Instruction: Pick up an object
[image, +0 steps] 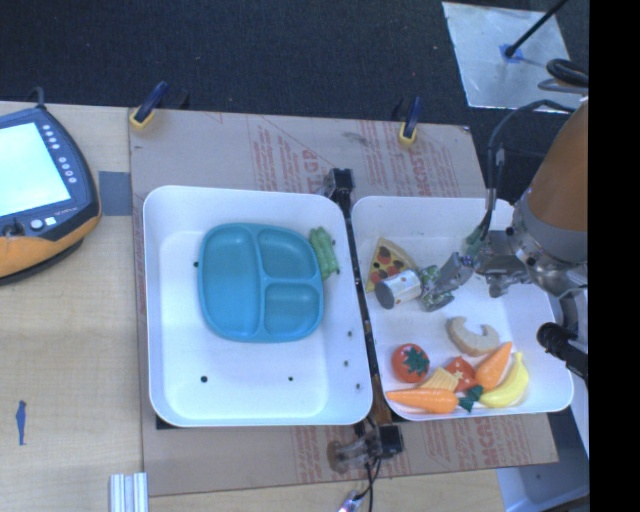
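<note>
The small can (398, 288) lies on its side in the right bin (540, 405), just at 3 o'clock of the pizza slice (390, 259). Being round, it may roll or slip away if pinched off-centre. The gripper (436, 290) sits low beside it, at its 3 o'clock, fingers apart, holding nothing; the arm (555, 200) reaches in from 3 o'clock.

Red printing ran in strips along the brown cardboard sheet (300, 150) that lay under the two white bins (165, 300), but its letters were too small and blurred to read. No other lettering could be read.
</note>
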